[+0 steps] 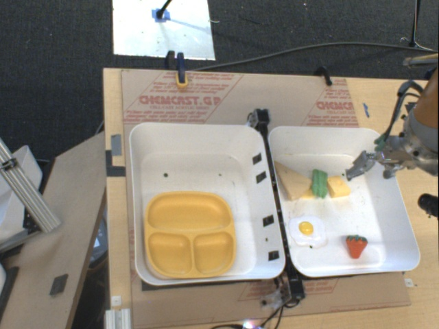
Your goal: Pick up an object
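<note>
The right bin [394, 211] holds several toy foods: a pale cheese wedge [293, 182], a green piece [319, 183], a yellow block [339, 186], a fried egg [306, 229] and a strawberry [355, 245]. My gripper [372, 171] hangs over the bin's upper right part, just right of and above the yellow block. It is open, with nothing between its fingers. One fingertip [354, 171] points toward the yellow block.
The left bin [199, 146] contains a yellow divided tray [192, 234]. A black-clipped wall [267, 184] separates the two bins. Cables run across the board behind the bins. A metal frame stands off the bench at far left.
</note>
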Controlling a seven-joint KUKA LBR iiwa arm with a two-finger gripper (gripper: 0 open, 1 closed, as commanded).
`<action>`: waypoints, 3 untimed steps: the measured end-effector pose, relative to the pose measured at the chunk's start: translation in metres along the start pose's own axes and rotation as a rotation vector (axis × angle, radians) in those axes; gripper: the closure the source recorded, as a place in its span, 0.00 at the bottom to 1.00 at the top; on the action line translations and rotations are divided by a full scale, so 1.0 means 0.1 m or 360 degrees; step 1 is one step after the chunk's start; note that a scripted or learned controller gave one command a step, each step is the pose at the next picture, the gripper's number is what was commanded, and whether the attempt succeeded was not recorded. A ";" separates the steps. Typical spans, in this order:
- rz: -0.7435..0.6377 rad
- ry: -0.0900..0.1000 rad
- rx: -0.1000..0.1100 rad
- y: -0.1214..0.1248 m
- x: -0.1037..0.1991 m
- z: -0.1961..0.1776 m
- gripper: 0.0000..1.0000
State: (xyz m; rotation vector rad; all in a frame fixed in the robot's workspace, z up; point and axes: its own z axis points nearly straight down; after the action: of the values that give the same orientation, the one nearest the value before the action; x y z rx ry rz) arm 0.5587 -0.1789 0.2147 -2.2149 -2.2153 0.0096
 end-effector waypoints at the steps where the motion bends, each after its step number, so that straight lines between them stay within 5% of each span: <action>1: -0.0005 -0.0004 -0.0019 0.03 0.00 -0.07 0.00; 3: -0.0001 -0.0002 -0.0014 -0.03 -0.03 0.87 0.00</action>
State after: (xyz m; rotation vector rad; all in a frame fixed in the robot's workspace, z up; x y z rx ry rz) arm 0.5545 -0.1819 0.1276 -2.2193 -2.2213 0.0011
